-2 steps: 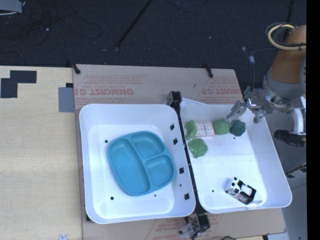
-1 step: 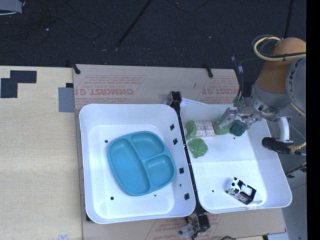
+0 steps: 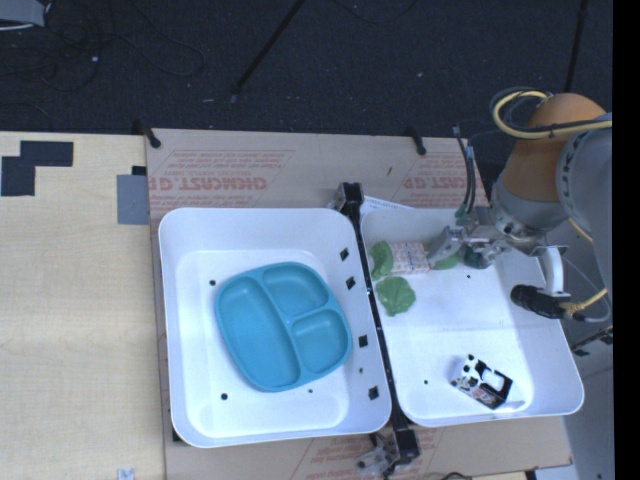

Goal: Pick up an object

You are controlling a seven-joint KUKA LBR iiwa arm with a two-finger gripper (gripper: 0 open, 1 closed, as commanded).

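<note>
Hovering my gripper (image 3: 452,249) low over the right white bin (image 3: 540,363), beside the small printed carton (image 3: 408,257) and two crumpled green plastic pieces (image 3: 392,293); likeliest targets, being nearest. Grip state: cannot tell; nothing visibly held.

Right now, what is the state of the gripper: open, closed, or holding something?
Gripper: cannot be told; it sits low in the right bin.
</note>
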